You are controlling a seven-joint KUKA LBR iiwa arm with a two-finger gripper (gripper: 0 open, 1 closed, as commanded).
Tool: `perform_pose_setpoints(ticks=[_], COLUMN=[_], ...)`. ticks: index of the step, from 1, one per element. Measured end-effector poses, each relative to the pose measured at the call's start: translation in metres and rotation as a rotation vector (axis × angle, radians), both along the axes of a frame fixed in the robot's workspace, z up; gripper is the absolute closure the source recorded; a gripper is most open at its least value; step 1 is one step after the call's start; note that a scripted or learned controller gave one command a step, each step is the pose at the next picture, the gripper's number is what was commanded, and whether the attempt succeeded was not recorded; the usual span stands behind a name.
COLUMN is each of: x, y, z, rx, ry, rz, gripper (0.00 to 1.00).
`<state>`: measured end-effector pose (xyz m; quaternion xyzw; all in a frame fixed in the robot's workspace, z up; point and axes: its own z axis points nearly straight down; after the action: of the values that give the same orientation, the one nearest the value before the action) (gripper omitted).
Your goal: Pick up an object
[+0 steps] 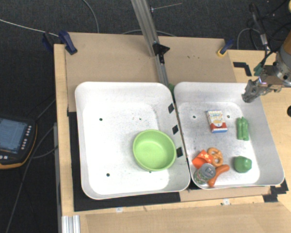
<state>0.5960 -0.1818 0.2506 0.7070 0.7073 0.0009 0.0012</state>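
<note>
The gripper (250, 92) hangs at the upper right of the frame, over the top-right corner of the right bin (194, 93), w/ nothing between its fingers; whether they sit wide or narrow can't be told from this angle. Candidate objs all lie in the right bin: a small white-and-red box (217, 121) near centre, a green oblong piece (242, 128) just right of it, a rounded green item (242, 164) at lower right, and a tangled orange cluster (209, 159) w/ a grey-lidded thing (205, 172) at the bin's bottom edge. The left bin (94, 101) holds a green bowl (154, 149) at its lower right. Judged risks: the gripper is well apart from every obj, so a straight descent here would likely close on bare bin floor near the rim. The orange cluster is touching pieces, so a grasp there may snag two or slip off. The rounded green item could roll from the fingers. The box lies flat, prob. too wide unless approached across its short side.
</note>
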Motion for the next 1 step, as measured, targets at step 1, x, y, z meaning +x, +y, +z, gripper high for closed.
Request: perform_pose_setpoints(ticks=[1], x=[0.0034], y=[0.0500], z=[0.0070], rx=[0.001], ry=[0.002], rz=[0.004], gripper=[1.00])
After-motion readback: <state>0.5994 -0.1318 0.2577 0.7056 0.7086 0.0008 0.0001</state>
